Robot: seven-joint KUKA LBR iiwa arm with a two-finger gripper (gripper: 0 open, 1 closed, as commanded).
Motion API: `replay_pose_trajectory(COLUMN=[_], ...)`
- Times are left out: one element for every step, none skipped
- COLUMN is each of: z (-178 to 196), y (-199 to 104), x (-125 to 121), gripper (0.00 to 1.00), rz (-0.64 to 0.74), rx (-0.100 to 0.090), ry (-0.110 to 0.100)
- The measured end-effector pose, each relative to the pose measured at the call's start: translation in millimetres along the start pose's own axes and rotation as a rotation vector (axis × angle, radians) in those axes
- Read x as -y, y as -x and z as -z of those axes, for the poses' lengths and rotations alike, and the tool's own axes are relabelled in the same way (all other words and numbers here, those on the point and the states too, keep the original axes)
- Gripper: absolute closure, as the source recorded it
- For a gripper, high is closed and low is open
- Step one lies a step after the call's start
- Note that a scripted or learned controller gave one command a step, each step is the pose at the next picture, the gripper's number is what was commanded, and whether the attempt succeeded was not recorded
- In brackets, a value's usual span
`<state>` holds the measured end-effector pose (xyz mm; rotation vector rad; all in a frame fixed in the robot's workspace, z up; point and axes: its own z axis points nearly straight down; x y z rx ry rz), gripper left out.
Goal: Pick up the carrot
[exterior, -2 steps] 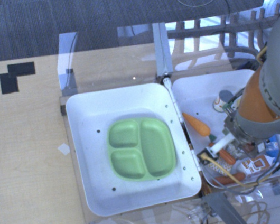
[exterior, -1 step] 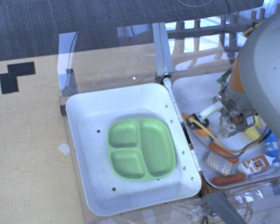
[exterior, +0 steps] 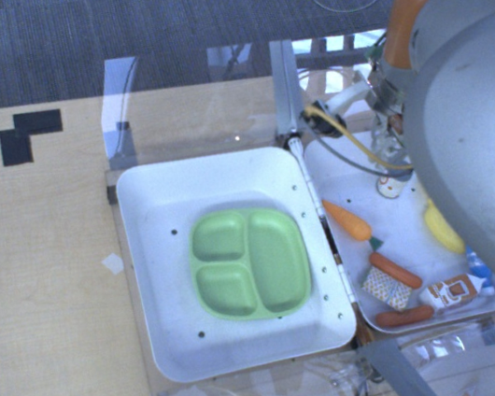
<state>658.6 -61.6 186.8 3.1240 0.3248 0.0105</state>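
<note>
Against the left wall of the right-hand shallow white bin [exterior: 347, 158] lies the small orange toy carrot [exterior: 347, 220], green-tipped.
Likely light, stiff, slick plastic; best pinched across its thicker middle. Whether the two-finger gripper [exterior: 389, 150], far of the carrot, is released or clenched I cannot tell.

The white bins [exterior: 170, 348] look like smooth, faintly glossy plastic; the green divided plate [exterior: 248, 262] is matt plastic, the bench [exterior: 48, 303] pale wood grain, the arm [exterior: 481, 151] smooth grey.
</note>
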Motion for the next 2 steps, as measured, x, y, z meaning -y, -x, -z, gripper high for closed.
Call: replay_pose_trajectory(z=[-1.7,-1.7], y=[57.3,82.2], x=[44.8,79.3], gripper=[1.00,1.00], rz=[0.145,0.397], rx=[0.006,0.006], ry=[-0.003,-0.005])
